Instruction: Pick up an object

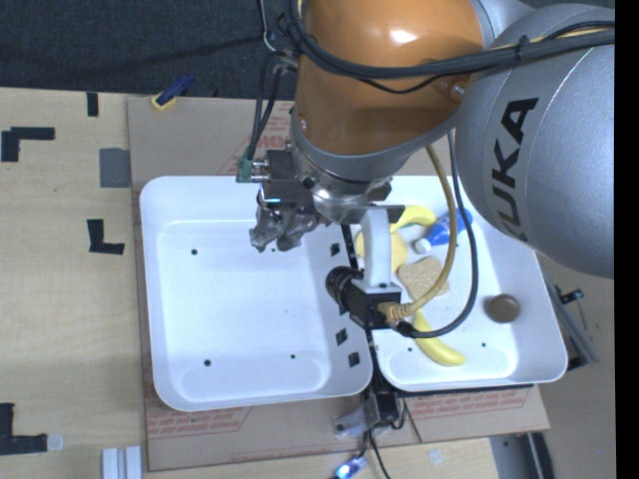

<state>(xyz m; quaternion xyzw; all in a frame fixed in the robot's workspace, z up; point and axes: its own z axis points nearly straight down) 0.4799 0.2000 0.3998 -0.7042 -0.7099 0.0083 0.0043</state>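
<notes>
Objects for picking lie together in the right bin (pixel 529 367): a yellow banana (pixel 435 345) curving along its floor, a tan sponge-like block (pixel 420 275) resting on it, a blue-and-white item (pixel 440 232) behind, and a brown round piece (pixel 502 308) apart near the right wall. The left bin (pixel 165 297) shows bare white floor. The gripper (pixel 281 230) hangs over the left bin's far right corner; whether it is open or closed cannot be told.

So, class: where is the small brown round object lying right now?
The brown round object lies in the right bin, near its right wall, apart from the banana and the tan sponge-like piece to its left.
</notes>
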